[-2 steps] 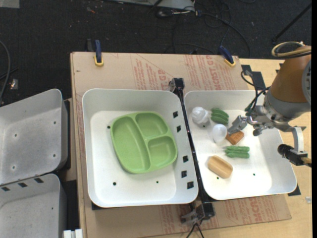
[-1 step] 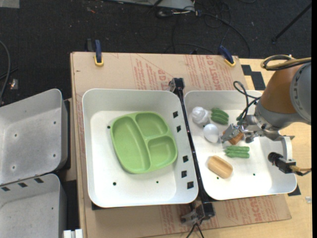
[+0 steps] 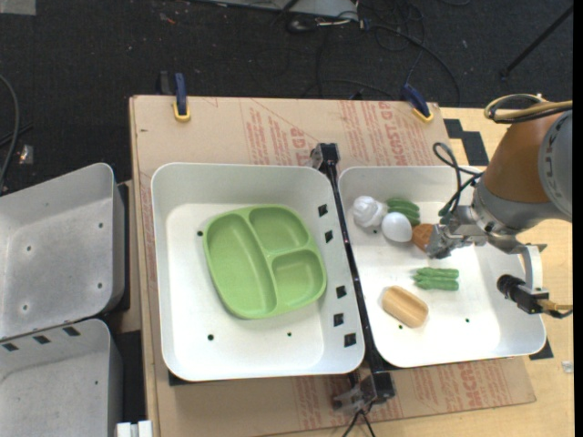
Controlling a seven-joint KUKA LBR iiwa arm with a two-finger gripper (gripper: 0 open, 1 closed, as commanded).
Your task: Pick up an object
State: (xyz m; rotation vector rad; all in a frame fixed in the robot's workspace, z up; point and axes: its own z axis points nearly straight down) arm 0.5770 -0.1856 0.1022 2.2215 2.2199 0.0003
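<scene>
The right bin (image 3: 510,330) holds several small food toys. A white bulb-shaped piece (image 3: 367,210) and a white egg (image 3: 396,227) lie at the upper left, with a dark green pickle (image 3: 404,210) behind them. A brown round piece (image 3: 423,236) sits just right of the egg. A green bean pod (image 3: 437,279) lies mid-bin and a tan bread roll (image 3: 404,306) lies nearer the front. My gripper (image 3: 442,245) reaches in from the right, low over the bin between the brown piece and the bean pod, right beside the brown piece.
The left bin (image 3: 178,335) carries a green divided plate (image 3: 265,260). A black divider with clips (image 3: 342,244) runs between the bins. The grey and orange arm (image 3: 524,176) hangs over the right bin's far right side. Metal trays (image 3: 55,271) lie off the bench to the left.
</scene>
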